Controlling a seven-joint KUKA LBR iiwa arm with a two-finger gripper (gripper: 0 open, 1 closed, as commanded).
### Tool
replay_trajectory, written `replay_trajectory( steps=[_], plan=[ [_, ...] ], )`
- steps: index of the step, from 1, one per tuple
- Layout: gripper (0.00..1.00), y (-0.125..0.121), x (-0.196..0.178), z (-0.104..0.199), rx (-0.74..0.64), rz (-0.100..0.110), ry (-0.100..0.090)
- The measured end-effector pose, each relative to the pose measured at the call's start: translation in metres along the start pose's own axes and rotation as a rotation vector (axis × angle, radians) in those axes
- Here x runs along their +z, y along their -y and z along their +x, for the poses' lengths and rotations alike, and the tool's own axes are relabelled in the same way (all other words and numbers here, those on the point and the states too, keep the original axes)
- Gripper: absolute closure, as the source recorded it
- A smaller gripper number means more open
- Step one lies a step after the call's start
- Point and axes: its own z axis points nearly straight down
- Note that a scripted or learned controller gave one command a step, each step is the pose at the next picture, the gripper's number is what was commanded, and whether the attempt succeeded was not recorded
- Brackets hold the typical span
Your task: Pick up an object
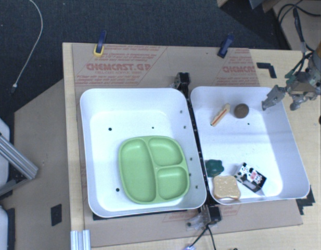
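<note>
The right bin (277,155) holds an orange stick-shaped piece (219,114), a small brown round object (241,110), a dark green lump (214,166), a tan bread-like piece (226,188) and a black-and-white toy (251,177). My gripper (283,99) hangs over the bin's far right rim, its two fingers spread open with nothing between them. The brown round object lies some way to its left.
The left bin (98,119) carries a green three-compartment plate (152,168). Blue clamps (225,46) hold the cardboard sheet at the back. A black clip (182,80) sits between the bins at the far side.
</note>
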Motion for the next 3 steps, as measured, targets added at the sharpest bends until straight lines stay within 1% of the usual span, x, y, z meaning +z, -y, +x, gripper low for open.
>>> replay_trajectory(
  steps=[1,2,3],
  plan=[
    [0.00,-0.003,-0.009,0.001,-0.004,-0.014,0.003],
    [0.00,0.000,0.055,0.001,-0.004,-0.007,0.002],
    [0.00,0.005,0.112,0.011,-0.004,-0.008,0.001]
  ],
)
